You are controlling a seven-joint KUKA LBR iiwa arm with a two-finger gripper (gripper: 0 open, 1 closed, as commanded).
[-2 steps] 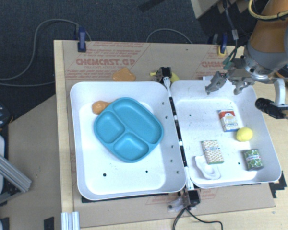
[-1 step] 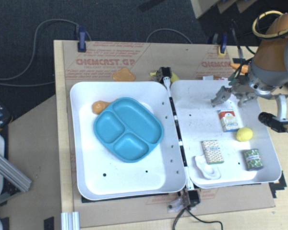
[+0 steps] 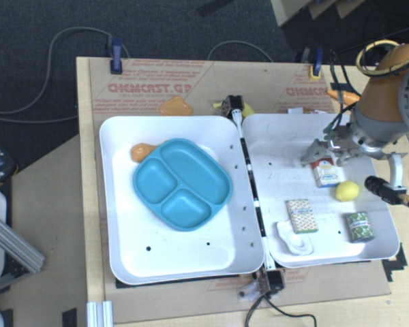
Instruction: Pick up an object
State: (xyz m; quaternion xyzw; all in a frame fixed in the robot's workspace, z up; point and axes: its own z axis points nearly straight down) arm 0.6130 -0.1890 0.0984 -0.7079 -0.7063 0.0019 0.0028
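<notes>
White bins: 1 blue tray, 3 packets.

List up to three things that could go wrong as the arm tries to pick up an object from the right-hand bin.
1. The claw is right above a small white box with a yellow ball close beside it; it may nudge the ball, which could roll.
2. The box lies flat, so the claw could slip off.
</notes>
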